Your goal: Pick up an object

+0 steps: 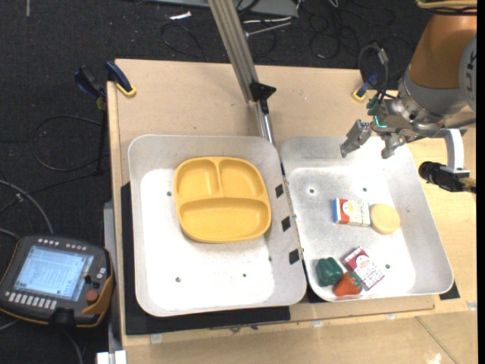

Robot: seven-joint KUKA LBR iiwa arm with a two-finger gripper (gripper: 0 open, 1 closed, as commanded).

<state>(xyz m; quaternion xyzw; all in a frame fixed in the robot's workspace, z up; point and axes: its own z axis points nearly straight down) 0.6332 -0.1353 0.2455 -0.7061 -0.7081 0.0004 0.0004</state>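
Two shallow white bins sit side by side on my feed. I see the left white bin (151,279) carrying a yellow plastic divided plate (223,199) with three compartments, lying flat toward the bin's upper middle. I see the right white bin (424,279) holding the loose pieces: a small red-and-white printed carton (351,211) near the centre, a pale yellow round disc (385,219) touching its right end, and lower down a dark green lump (329,271), a red lump (348,285) just beside it, and a red-and-white printed packet (364,268) lying tilted against both. The tan wooden counter (189,97) carries both bins, with a blue-and-yellow clamp (114,78) at its upper left corner and a slanted metal pole (236,40) rising from its far edge. Dark carpet with loose cables surrounds it, and a grey handheld control pendant (53,279) with a lit screen lies on the floor at lower left. My hand (373,141) hangs over the upper edge of the right bin, its two fingers spread well apart with nothing between them, well clear of the carton and disc below.
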